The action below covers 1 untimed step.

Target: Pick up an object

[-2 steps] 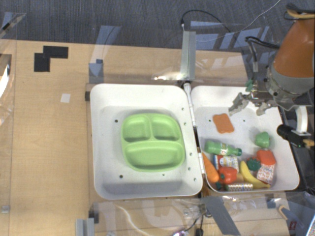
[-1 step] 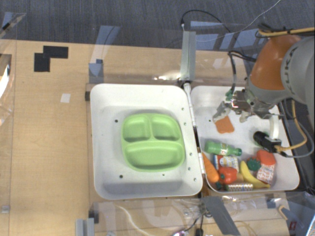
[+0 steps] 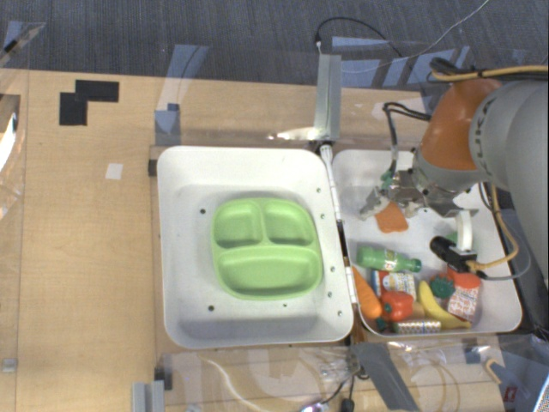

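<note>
Right bin [image 3: 360,166]: the floor along the far wall and the left wall is bare. The near half is crowded. A green bottle [image 3: 388,260] lies across it. Nearer the front wall are a carrot [image 3: 366,294] against the left wall, a red vegetable [image 3: 397,304], a banana [image 3: 437,305] and a small carton [image 3: 464,299], all packed close together.

Left bin [image 3: 171,230]: a green divided plate [image 3: 266,247] sits at the middle, with bare floor on every side of it.

The gripper [image 3: 395,204] hangs over the far half of the right bin, well apart from both side walls. Its fingers stand apart, one at each side. An orange piece [image 3: 393,221] lies on the floor just at the fingertips, beyond the bottle. Contact between the fingers and the orange piece cannot be told. Nothing is seen clamped.
</note>
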Motion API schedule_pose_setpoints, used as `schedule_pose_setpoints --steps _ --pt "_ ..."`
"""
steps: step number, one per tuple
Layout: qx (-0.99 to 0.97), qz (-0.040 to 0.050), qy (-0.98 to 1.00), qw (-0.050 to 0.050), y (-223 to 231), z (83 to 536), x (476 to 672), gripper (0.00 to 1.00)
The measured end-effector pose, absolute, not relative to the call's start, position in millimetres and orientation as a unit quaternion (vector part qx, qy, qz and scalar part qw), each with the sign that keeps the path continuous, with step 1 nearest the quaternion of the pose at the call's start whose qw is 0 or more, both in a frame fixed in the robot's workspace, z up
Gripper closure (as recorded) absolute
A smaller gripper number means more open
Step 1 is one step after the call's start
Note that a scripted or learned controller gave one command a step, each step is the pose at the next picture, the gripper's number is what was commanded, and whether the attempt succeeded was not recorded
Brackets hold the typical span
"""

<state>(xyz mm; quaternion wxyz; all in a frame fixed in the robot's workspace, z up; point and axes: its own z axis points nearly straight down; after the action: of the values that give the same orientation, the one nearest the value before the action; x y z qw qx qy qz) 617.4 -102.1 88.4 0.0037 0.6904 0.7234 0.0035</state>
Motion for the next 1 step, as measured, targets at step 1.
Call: schedule_pose_setpoints --steps 1 --pt "0.662 0.0014 0.75 0.001 -56.5 184.2 592.9 0.0"
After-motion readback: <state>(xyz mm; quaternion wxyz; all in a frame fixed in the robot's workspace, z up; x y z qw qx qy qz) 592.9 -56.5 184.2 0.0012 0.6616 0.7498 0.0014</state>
